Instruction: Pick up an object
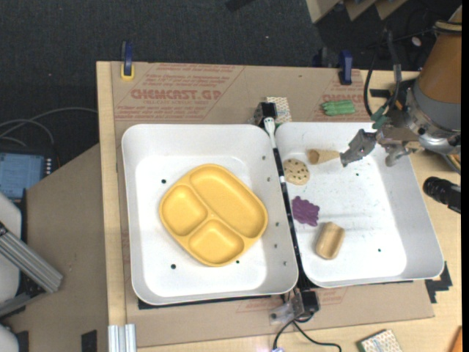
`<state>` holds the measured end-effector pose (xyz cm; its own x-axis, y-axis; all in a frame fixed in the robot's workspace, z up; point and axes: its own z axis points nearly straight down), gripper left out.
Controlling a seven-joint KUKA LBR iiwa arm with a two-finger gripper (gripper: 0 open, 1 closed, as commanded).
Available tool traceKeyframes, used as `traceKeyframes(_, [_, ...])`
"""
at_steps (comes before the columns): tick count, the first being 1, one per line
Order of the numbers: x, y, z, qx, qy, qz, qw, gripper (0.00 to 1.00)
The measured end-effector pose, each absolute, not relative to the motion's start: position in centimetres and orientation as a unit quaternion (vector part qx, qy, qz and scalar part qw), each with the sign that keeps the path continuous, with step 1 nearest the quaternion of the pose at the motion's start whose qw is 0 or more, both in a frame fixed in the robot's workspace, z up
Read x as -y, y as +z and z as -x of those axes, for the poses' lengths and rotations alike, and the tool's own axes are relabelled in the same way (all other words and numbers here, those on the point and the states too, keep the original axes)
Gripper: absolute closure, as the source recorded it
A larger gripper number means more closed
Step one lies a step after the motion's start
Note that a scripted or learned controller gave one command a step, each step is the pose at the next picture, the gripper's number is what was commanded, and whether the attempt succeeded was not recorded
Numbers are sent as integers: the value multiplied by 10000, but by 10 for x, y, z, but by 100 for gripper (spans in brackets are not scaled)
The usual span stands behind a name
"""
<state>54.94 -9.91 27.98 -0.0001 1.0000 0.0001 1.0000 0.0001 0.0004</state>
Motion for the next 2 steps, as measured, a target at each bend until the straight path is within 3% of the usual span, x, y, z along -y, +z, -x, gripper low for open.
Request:
traceKeyframes(1, [111,118,-485,-7059,-34,-7083,-61,0])
traceKeyframes(2, [105,84,-516,-7075,5,-7067,0,0])
